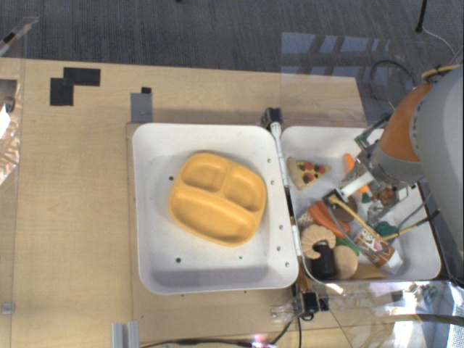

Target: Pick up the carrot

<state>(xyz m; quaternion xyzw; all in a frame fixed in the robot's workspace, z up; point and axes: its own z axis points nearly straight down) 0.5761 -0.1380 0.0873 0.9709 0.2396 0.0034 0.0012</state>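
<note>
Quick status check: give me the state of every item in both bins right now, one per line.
Yellow divided plastic plate: upside down, alone in the left bin.
Toy pizza slice: lying flat, apart from the pile, right bin.
Orange carrot: lying in the clutter, not gripped.
Tan round toy: resting against the carrot.
Brown wrapped bar: lying flat.
Gripper: low over the right bin.

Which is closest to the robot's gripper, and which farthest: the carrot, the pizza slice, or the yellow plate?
From the gripper:
1. Orange toy carrot, just below-left, in the right bin.
2. Triangular toy pizza slice, further left, same bin.
3. Yellow divided plastic plate, in the left bin.
</note>
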